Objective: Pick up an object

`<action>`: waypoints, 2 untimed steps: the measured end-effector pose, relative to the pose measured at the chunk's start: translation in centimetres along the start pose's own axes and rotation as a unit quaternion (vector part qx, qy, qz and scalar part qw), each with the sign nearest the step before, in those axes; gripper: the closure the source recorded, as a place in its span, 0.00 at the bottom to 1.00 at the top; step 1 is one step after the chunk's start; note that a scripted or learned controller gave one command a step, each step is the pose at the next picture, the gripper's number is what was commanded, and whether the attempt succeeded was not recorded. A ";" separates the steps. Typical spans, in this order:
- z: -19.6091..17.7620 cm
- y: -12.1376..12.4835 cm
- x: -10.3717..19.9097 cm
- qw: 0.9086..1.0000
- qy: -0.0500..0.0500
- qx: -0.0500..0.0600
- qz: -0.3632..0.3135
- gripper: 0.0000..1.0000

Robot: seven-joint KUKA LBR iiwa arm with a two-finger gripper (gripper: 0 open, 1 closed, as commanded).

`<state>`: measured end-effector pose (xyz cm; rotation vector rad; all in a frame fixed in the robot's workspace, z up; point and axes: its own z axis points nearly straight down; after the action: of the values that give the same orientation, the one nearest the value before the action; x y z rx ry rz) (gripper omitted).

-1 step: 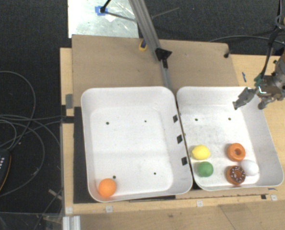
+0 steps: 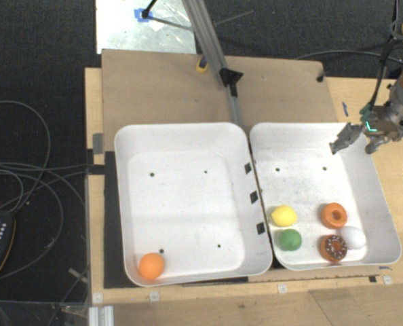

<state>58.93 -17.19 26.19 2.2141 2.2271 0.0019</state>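
Observation:
My gripper hangs at the right bin's far right corner, its fingers spread apart with nothing between them. In that bin's near half lie a yellow ball, a green ball, an orange ring donut, a chocolate sprinkled donut and a white egg. They all sit well below the gripper in the view, apart from it. An orange ball rests alone in the near left corner of the left bin.
A slanted grey pole crosses the back of the bench and ends near the bins' shared far edge. Black clips run along the divide between the bins. Cables lie on the floor at left.

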 end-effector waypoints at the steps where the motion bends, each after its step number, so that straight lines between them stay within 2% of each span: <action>1: 4.8 0.7 0.7 1.000 0.000 0.002 0.000 0.00; 2: 10.8 -0.1 0.7 1.000 0.001 0.003 0.003 0.00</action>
<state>58.82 -16.48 15.41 2.2240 2.2252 -0.0038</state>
